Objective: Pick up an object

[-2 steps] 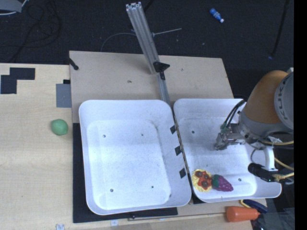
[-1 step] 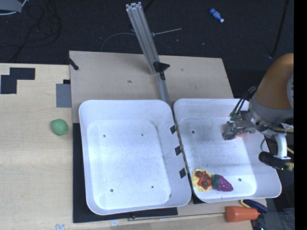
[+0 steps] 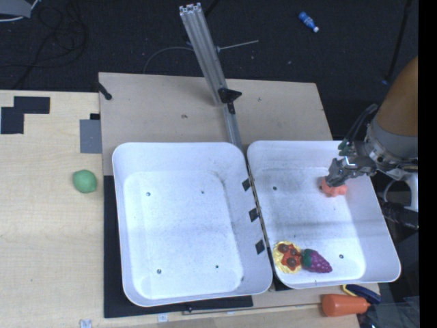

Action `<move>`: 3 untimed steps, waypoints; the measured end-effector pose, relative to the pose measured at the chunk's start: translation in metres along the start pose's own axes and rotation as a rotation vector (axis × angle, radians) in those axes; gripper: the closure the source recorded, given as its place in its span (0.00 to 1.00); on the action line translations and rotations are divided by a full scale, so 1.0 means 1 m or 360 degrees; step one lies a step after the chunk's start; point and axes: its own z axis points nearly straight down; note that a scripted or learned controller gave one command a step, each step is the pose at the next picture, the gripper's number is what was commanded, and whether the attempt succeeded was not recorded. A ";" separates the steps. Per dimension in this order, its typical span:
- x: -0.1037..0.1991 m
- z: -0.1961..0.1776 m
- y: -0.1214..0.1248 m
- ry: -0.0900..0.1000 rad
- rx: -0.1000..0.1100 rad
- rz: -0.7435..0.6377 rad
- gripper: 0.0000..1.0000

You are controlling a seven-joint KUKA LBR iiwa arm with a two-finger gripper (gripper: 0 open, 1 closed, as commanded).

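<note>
On the far left a green ball [image 3: 85, 181] lies on the pale wooden bench [image 3: 41, 217], well apart from the bins. The left bin [image 3: 136, 157] stands beside it, and the right bin [image 3: 389, 251] touches it along the middle edge.

In the right bin, near the front wall, lie a yellow toy with red dots [image 3: 287, 257] and a purple grape toy [image 3: 317, 261], touching each other. Further back, near the right wall, a small orange object [image 3: 334, 188] rests on the bin floor. The gripper [image 3: 338, 174] is directly over this object, low and very close. Whether it is spread or pinching the object, I cannot tell.

I judge that the step is the grasp of the orange object. The next move calls for a firm closing around it, then a straight lift.

An orange tool handle [image 3: 345, 305] lies at the front right. Behind the bench, the dark floor [image 3: 136, 26] carries cables and a metal rail [image 3: 205, 53].
</note>
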 end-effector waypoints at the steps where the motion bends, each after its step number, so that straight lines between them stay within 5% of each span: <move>1: 0.001 0.026 0.000 0.0002 0.0011 -0.0001 1.00; 3: 0.102 -0.002 -0.016 0.0001 0.0006 -0.0005 1.00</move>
